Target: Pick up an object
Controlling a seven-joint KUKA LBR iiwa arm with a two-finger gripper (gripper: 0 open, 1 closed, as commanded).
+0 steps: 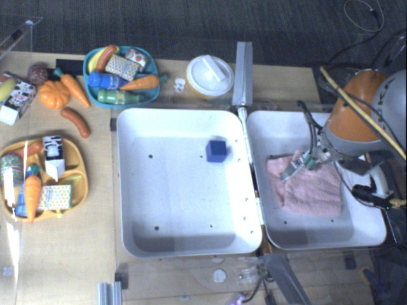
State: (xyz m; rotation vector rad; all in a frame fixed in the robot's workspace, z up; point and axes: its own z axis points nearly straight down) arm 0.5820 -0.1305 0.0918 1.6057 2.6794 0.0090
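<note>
A: Obs. Pink cloth lies crumpled in the right bin, toward its left half. Gripper sits over the cloth's upper-left edge, apparently touching it. Fingers too small and blurred here, so I cannot tell whether they're spread or closed, or whether any fabric is between them.

B: Handling, est.?

A: Judging by look: soft, light, limp terry-type fabric. Won't slip, won't break, but will drape and sag when lifted. Best hold prob. a raised fold or the bunched edge near the gripper, not the flat middle, where the fingers would likely scrape the bin floor.

B: Other candidate?

A: Blue cube in the left bin, upper right area, well apart from the cloth. Looks rigid, small, flat-sided; grip across opposite faces.

B: Obstructions?

A: Wall between the two bins stands just beside the cloth's left edge, little room that side. Cables near the arm on the right. Outside the bins: white lidded bowl, blue bowl of toy food, yellow tray, loose toy veg. on the bench, none in the way.
</note>
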